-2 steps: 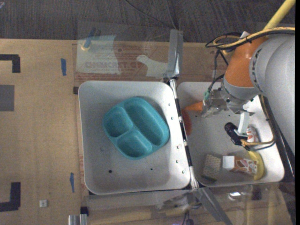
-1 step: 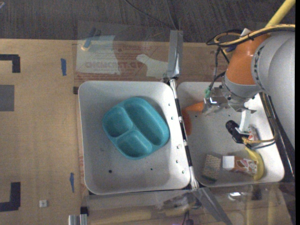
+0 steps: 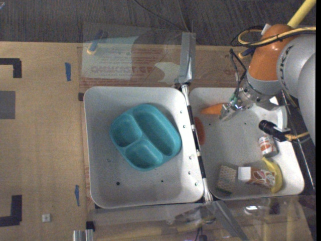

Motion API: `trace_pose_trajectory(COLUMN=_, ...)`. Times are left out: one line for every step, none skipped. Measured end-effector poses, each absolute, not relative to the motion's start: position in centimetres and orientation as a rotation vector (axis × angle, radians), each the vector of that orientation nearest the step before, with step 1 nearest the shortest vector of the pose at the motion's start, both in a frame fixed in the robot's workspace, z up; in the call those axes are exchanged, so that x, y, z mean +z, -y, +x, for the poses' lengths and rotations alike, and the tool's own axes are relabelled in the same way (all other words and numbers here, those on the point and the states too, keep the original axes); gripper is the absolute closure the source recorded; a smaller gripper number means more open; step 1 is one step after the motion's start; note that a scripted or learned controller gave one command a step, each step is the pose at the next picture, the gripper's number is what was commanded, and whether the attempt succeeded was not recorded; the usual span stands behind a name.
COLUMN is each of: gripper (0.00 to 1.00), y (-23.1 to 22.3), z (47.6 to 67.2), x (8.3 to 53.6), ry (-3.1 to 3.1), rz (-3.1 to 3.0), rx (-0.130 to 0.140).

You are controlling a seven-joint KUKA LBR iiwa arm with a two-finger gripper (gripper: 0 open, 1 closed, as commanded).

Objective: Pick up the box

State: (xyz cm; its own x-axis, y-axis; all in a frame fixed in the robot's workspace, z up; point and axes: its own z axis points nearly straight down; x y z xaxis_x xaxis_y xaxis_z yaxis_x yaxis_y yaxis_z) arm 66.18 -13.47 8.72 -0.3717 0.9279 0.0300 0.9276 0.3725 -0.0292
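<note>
Reaching in from the right of the camera view, the arm hangs its jaws over the far end of the right bin, just beside an orange, carrot-like piece. They are small and blurred there, so I cannot tell whether the jaws are open or closed, or whether they touch that piece.

The box, a small printed carton, lies flat at the near end of the same bin, well apart from the jaws. It sits between a white cube and a banana, close enough that I cannot say whether they touch; that crowding would probably leave little room for a grasp. A grey-brown pad lies beside the cube, and a small can stands just beyond the banana. A red-orange thing against the bin's left wall is partly hidden by the rim.

The left bin holds a teal divided plate. By my judgement, the pick has not begun.
</note>
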Motion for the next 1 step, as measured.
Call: trace_pose_trajectory(gripper=1.0, y=15.26, z=66.59, x=8.79, ry=2.963, rz=-1.021, rx=0.006)
